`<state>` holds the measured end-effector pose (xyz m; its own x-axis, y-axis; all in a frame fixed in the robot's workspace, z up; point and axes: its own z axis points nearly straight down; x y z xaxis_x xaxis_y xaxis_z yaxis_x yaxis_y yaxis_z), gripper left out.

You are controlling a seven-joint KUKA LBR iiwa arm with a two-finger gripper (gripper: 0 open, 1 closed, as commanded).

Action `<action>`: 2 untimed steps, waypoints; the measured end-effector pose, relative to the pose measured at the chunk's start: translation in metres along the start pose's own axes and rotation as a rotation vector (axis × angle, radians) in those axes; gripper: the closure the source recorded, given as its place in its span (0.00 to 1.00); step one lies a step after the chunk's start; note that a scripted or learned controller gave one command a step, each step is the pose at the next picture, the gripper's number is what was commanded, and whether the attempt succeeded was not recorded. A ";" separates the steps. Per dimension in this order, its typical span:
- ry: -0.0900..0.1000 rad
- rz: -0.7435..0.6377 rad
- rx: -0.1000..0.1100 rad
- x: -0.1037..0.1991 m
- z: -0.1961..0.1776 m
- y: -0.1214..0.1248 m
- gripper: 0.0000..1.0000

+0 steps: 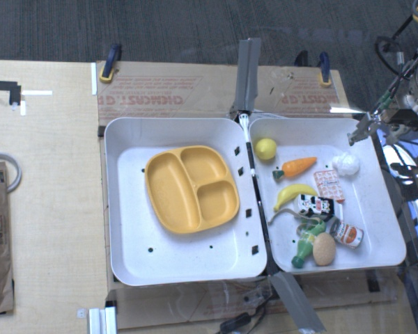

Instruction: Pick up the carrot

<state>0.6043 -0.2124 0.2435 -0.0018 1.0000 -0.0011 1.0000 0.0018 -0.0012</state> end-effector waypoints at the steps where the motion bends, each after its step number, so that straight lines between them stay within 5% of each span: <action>1: 0.000 -0.103 0.000 0.047 0.085 0.013 0.00; 2: 0.000 -0.193 0.000 0.111 0.142 0.009 0.00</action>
